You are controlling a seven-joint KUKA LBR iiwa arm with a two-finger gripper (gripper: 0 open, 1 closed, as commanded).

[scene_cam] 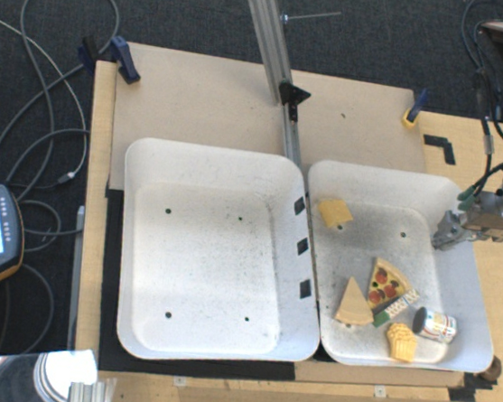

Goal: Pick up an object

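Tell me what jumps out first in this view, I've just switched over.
The toys crowded at the near end of the right bin stand out: a pizza slice, a tan wedge, a small can and a yellow piece. One yellow block lies apart at the far end. The gripper sits over that bin's right rim, away from them all.

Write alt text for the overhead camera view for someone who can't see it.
The robot's hand hovers at the right edge of the right bin, which holds a yellow block, a pizza slice toy, a tan wedge, a small can and a corn toy. The left bin sits beside it.
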